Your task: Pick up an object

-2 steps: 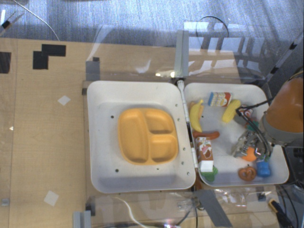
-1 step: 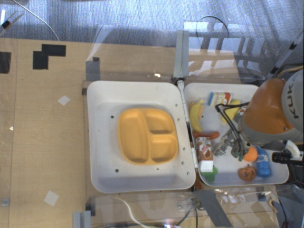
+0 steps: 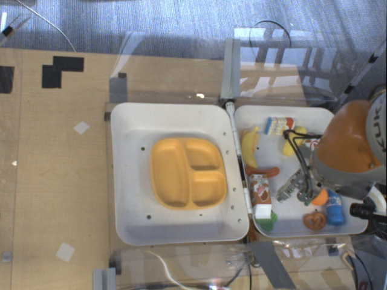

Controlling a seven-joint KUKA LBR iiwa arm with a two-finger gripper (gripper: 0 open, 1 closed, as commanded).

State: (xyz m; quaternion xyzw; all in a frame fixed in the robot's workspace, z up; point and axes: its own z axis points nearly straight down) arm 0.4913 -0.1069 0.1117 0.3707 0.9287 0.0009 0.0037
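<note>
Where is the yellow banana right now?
The yellow banana lies in the right-hand white bin, near its left wall, just above a red-and-white carton and left of the gripper.

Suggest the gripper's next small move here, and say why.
Probably a short, straight descent. The gripper hangs over a bare patch of the right bin, with nothing visible between its fingers. The carton lies just to its left and the banana further up-left. A slight shift toward the carton before lowering would likely give it something to close on.
</note>
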